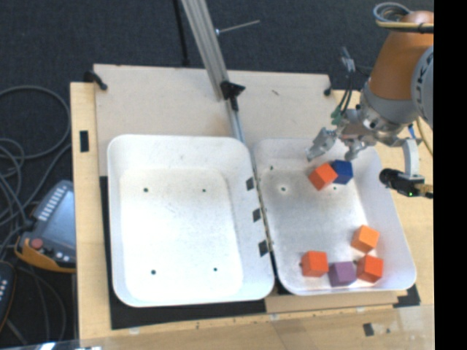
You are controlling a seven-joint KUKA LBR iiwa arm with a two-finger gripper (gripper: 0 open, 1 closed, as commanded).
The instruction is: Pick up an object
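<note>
End effector [336, 146] open, empty — above orange block [321, 176] and blue block [341, 170], near right bin [292, 217] far rim.

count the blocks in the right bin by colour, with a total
orange blocks: 4
blue block: 1
purple block: 1
total: 6, all in the right bin
</note>
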